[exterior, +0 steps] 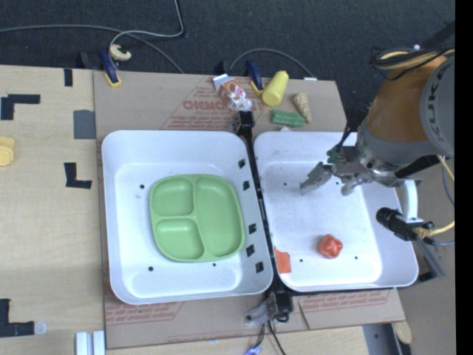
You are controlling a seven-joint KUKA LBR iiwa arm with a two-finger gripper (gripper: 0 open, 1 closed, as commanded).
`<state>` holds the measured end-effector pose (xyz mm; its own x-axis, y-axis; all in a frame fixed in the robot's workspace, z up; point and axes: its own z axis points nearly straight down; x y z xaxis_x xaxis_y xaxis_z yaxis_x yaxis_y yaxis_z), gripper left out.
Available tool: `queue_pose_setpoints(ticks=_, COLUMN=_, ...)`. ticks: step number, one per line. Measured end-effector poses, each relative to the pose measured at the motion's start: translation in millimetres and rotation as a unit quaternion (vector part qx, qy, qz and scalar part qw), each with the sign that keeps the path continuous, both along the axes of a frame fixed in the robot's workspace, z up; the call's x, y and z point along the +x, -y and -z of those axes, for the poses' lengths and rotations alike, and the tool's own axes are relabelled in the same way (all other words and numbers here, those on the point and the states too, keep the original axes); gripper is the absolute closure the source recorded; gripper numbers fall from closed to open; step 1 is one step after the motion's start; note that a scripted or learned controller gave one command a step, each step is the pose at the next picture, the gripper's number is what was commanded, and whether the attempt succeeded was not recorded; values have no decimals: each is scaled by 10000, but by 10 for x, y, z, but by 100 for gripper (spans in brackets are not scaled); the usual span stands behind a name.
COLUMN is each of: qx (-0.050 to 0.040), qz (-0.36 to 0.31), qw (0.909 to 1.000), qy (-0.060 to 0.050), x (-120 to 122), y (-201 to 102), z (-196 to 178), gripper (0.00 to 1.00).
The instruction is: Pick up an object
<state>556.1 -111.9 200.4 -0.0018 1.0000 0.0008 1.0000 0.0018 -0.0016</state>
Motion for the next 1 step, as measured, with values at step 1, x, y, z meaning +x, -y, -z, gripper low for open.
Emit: queue_pose_setpoints(ticks=1, qx=0, qz=12, qw=10000, qy=-14, x=-563, y=379, z=934, gripper=0)
